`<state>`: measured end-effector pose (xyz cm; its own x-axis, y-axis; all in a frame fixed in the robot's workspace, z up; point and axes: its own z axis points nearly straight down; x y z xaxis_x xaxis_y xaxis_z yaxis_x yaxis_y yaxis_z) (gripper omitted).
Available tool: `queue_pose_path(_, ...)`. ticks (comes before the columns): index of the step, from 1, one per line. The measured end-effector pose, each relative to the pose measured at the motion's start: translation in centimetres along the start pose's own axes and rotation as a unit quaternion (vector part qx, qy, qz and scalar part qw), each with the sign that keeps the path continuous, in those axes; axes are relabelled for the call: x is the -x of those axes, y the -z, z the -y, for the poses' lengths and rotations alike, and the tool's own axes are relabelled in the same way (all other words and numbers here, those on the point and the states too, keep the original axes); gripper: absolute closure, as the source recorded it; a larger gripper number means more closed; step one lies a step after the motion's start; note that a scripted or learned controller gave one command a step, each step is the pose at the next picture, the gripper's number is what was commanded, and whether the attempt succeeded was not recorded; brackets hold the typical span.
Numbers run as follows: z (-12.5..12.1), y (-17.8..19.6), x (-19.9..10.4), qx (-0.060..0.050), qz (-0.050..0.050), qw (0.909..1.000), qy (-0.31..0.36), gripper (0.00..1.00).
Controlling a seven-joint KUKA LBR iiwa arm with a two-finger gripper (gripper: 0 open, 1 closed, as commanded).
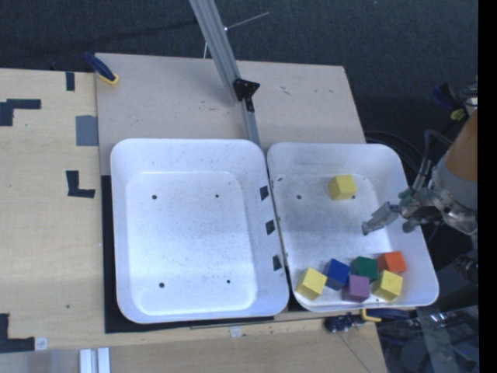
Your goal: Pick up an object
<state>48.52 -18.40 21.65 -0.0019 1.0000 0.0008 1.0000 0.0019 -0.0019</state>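
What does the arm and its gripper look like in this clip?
Only the end of the arm shows at the right edge: a rounded orange band above a grey wrist, with thin dark cables running alongside it. The gripper is grey metal, slim and angular, with a dark fitting where it joins the wrist.

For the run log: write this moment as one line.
gripper: over right bin, holding nothing | lone yellow cube: far side | cube cluster: near edge | left bin
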Motion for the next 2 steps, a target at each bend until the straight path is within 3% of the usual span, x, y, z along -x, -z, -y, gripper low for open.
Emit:
queue_pose_path(1, 0.0, 0.0, 0.0, 0.000, 0.000, 1.0000, 0.000, 0.00)
queue_pose_path(2, 0.1, -4.4, -0.5, -0.002, 0.000, 1.0000, 0.000, 0.00)
